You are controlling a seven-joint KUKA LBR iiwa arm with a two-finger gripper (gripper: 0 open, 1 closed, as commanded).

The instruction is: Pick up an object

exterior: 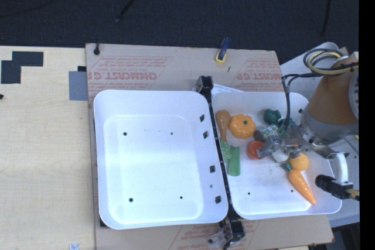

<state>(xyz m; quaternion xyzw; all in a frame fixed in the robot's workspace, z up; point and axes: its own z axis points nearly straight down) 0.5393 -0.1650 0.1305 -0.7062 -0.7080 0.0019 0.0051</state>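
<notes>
Red tomato touching the claw tip in right bin; claw's grip unclear.

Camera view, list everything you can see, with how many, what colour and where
White bins: two, side by side on the bench; the toys lie in the right one.
Pumpkin toy: one, orange, upper left of the right bin.
Carrot toy: one, orange, lower right of that bin.
Green piece: one, by that bin's left wall.
Red round toy: one, mid-bin, at the pincer.
Teal piece: one, near the bin's top.
Cardboard sheet: one, brown with red print, under the bins.
Clamp: one, blue and yellow, on the cardboard's far edge.
Arm: one, grey and orange, from the right.
Pincer: one, low over the toys.
</notes>
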